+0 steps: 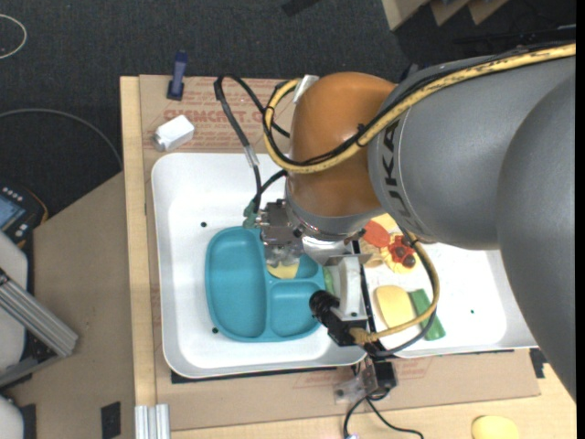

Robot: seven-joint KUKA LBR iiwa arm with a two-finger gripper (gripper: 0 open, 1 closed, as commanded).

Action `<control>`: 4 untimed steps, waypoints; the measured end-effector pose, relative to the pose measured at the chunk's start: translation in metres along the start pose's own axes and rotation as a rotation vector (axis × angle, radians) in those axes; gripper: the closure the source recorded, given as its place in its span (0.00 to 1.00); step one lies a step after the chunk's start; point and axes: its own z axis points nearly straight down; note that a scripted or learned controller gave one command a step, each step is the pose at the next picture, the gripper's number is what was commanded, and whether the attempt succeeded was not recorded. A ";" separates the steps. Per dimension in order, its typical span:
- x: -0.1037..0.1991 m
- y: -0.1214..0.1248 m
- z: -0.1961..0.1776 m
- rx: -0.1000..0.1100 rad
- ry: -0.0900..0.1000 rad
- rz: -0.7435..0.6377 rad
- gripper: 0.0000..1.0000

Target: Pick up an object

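In the camera view, the grey arm (475, 144) with its orange band is reaching in from the right over the two white bins (178, 245). The hand (285, 245) is hanging low above the left bin, right over the divided teal dish (239, 286); whether it is gripping anything, I cannot tell. A pale yellow object (285, 269) is peeking out beneath it. In the right bin, an orange toy (391, 245), a yellow piece (393, 305) and a green item (426, 316) are lying together near the dividing wall.
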 end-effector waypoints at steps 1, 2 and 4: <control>0.060 -0.023 -0.135 -0.025 0.014 -0.016 1.00; 0.056 0.078 -0.104 -0.020 0.006 -0.005 1.00; 0.054 -0.026 -0.333 -0.031 0.016 -0.010 1.00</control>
